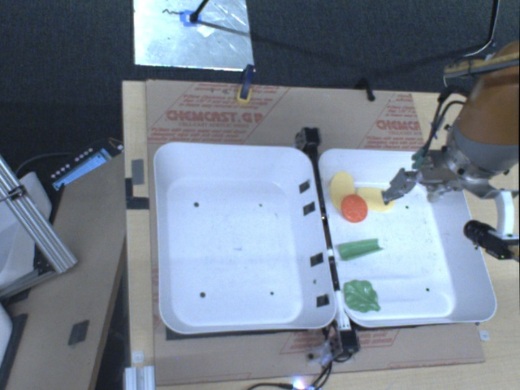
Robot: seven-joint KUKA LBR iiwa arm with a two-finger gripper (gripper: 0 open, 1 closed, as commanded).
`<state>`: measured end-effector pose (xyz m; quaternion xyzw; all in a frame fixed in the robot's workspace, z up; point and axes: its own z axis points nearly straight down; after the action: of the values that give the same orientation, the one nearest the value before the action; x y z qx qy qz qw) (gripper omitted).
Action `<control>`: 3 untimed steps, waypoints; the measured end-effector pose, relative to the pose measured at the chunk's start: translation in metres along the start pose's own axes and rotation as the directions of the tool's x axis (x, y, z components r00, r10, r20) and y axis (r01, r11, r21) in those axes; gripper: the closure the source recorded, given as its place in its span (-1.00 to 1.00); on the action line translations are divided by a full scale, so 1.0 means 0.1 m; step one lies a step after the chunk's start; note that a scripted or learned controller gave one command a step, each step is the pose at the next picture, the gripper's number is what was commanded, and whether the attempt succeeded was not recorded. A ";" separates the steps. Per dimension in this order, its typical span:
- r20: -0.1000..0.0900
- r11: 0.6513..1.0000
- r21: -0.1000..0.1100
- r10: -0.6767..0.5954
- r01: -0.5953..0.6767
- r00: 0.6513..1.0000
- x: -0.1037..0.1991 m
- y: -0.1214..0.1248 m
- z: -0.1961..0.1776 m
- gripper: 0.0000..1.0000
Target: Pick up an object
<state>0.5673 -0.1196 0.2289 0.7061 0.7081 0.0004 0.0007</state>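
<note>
Reaching low over the right bin [467, 287], the gripper [398, 187] sits just beside the yellow toy [341, 183] and orange ball [353, 209], and it might bump them away because they lie packed so close together.

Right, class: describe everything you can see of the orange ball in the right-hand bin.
The orange ball is a small, round, reddish-orange thing with a smooth, matte look, perhaps plastic or foam. It rests on the floor of the right bin, near the bin's left wall and toward the far end. It sits against a pale yellow piece behind it. The gripper is just to its right, not on it.
</note>
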 end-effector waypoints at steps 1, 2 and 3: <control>-0.003 1.000 0.005 -0.005 0.005 1.000 0.37 0.32 1.17 -1.00; 0.000 1.000 -0.002 -0.002 0.002 1.000 0.34 0.33 0.99 1.00; 0.000 1.000 -0.002 -0.001 0.001 1.000 0.34 0.33 1.00 -1.00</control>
<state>0.6005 -0.0852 0.1290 0.7057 0.7085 0.0011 0.0013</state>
